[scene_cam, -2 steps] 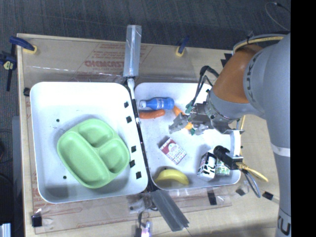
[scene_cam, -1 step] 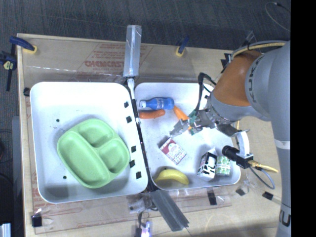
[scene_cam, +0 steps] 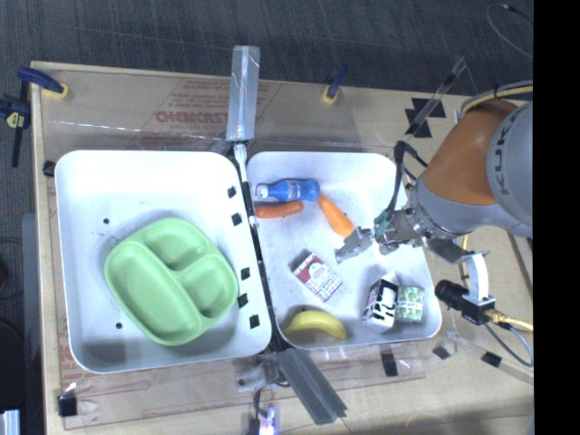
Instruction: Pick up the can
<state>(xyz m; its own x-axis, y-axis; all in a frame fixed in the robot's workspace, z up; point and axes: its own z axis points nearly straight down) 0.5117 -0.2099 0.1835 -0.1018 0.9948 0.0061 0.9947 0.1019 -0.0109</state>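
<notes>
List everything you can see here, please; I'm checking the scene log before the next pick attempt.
bins: 2, white, side by side on the bench
divided plate: 1, green, in the left bin
bottle: 1, blue, top of the right bin
carrots: 2, orange, one below the bottle, one to its right
small carton: 1, red and white, middle of the right bin
banana: 1, yellow, bottom edge of the right bin
can: 1, black and white, lower right of the right bin
green-patterned box: 1, beside the can
clamps: 2 seen, blue, bench's far edge
arm: 1, grey and orange, from the right
pincer: 1, over the right bin, above the can
</notes>
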